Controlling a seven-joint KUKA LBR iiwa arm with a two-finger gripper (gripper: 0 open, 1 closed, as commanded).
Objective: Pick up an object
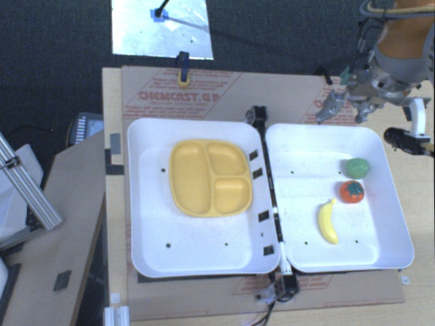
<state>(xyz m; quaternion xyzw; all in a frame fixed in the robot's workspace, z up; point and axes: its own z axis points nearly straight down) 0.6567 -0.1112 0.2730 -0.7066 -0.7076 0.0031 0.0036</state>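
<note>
- I am holding my claw [345, 111] over the far edge of the right bin [306, 148], above the cardboard just beyond its rim.
- My two fingers [330, 109] are standing apart, and nothing is sitting between them.
- My arm [401, 39] is reaching in from the far right corner, its orange band showing at the top of the view.
- Three things are lying in the right bin, all toward its right side.
- A green ball [357, 168] is sitting farthest back, near the right wall.
- A red tomato [351, 191] is sitting just in front of the ball, close to touching it, though I cannot tell if they meet.
- A banana [328, 222] is lying nearer still and a little to the left, running roughly near to far, its far tip just beside the tomato.
- All three are lying well apart from my claw, toward the near side of it.
- The left bin [146, 216] is holding a yellow tray [209, 177] with three compartments, lying flat toward its far middle.
- The two bins are sitting side by side on brown cardboard [224, 94], joined by a dark strip with clips [265, 182] down the middle.
- A yellow clamp [183, 70] is gripping the cardboard's far edge.
- A shiny square sheet [162, 19] is lying on the dark floor beyond the bench.
</note>
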